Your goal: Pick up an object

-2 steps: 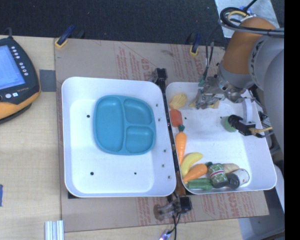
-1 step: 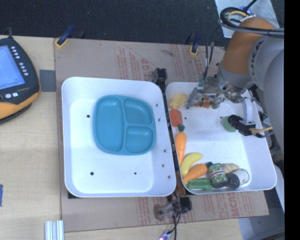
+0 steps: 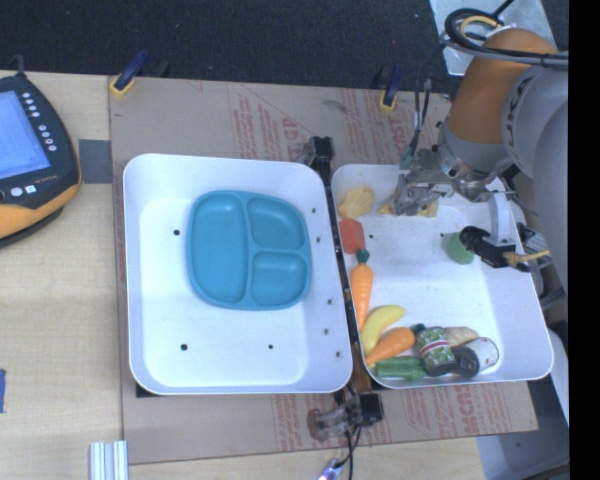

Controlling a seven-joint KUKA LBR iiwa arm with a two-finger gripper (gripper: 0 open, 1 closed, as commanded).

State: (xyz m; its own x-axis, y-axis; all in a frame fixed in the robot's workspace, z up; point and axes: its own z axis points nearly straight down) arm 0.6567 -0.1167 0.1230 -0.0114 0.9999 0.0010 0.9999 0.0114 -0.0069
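Claw (image 3: 417,196) low at 12 o'clock end of right bin (image 3: 510,318), just beside yellowish toy (image 3: 356,202); finger state: cannot tell. Carrot (image 3: 361,290), banana (image 3: 380,322) along bin's 9 o'clock wall. Blue plate (image 3: 248,249) in left bin (image 3: 150,268).

So we've got just one fixed camera, mounted above the bench and looking down at a slant. We see both shallow white plastic bins, left (image 3: 150,268) and right (image 3: 520,313), side by side mid-frame, at a middling distance. The grey arm with the orange band (image 3: 495,88) reaches in from our right.
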